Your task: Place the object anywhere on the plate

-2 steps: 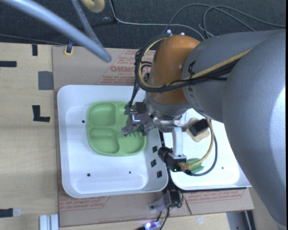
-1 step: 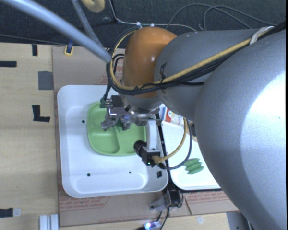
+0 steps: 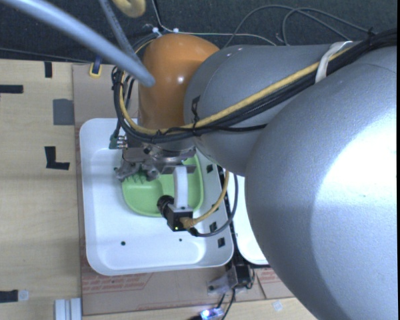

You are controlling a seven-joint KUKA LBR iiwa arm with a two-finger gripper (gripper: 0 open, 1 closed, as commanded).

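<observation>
Below, at 9 o'clock and 7 o'clock of the view: pale wooden bench top (image 3: 27, 199) with small black angular marks (image 3: 55, 159) and one grey square patch (image 3: 63, 111). Behind, along 12 o'clock: dark fabric backdrop (image 3: 267, 5) with thin loose wires in front. From 10 o'clock toward the centre: a slanted grey tube (image 3: 53, 15), out of focus.

Near the centre, slightly toward 7 o'clock: shallow white plastic bin (image 3: 103, 245) with rounded corners, resting on brown cardboard (image 3: 120, 282). Just beside it at 5 o'clock: a sliver of the second white bin (image 3: 253, 251), mostly covered by the arm.

Inside the first bin, in its upper right part: round light-green plate (image 3: 137, 199), half covered from above.

Over the whole 3 o'clock side: big grey robot arm (image 3: 320, 152), with a yellow cable (image 3: 267, 92) along it and a rounded orange band (image 3: 170, 65) toward 12 o'clock. Directly under the band, above the plate: metal two-finger claw (image 3: 150, 171) with black cables around.

Cannot tell how far the claw is open, nor whether it has hold of anything; seen from above and behind only.

Cannot tell where the object to be placed is, which way it points, or how its long axis runs; hidden, perhaps, under the claw housing.
</observation>
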